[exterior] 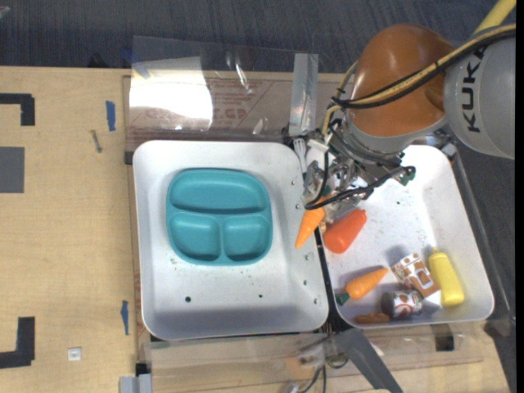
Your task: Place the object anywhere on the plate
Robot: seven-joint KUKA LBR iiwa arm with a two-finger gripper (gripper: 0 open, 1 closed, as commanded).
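The teal three-compartment plate (pixel 219 215) lies in the left bin (pixel 164 301). My gripper (pixel 321 203) hangs under the orange wrist band, above the divider between the two bins. It is shut on the thick end of a small orange carrot (pixel 308 228). The carrot points down and to the left over the left bin's right rim, a little to the right of the plate. Cables hide much of the fingers.
The right bin (pixel 467 219) holds a red-orange pepper-like piece (pixel 345 229) just right of the held carrot. It also holds a second carrot (pixel 364 283), a yellow bottle (pixel 446 278), a small snack box (pixel 412 272), a can (pixel 404 304) and a brown stick (pixel 372 318). A clear plastic sheet (pixel 213 97) lies behind the bins.
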